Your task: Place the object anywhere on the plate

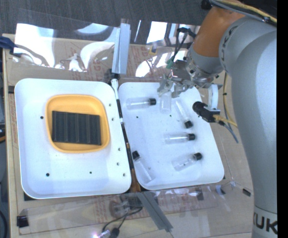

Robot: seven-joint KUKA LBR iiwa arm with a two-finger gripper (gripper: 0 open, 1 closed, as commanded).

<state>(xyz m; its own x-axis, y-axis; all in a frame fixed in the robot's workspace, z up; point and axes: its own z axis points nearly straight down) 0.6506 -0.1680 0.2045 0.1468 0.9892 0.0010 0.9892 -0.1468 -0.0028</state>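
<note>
Several clear vials with black caps lie in the right bin [210, 175]: one [140, 103] at the upper left, one [183, 116] slanting at the upper right, one [179, 138] in the middle, one [186, 161] lower down and one [141, 166] by the left wall. The yellow plate [77, 106] with a dark ridged insert sits in the left bin [34, 172]. My gripper [171, 86] hangs over the top edge of the right bin, above the upper vials. A clear shape [165, 103] shows just below it, and I cannot tell whether it is held.
A grey rail [121, 47] stands upright behind the gap between the bins. Shiny plastic sheeting [59, 48] lies along the back of the bench. The arm's grey body [253, 108] covers the right side, with cables by the right bin's right wall.
</note>
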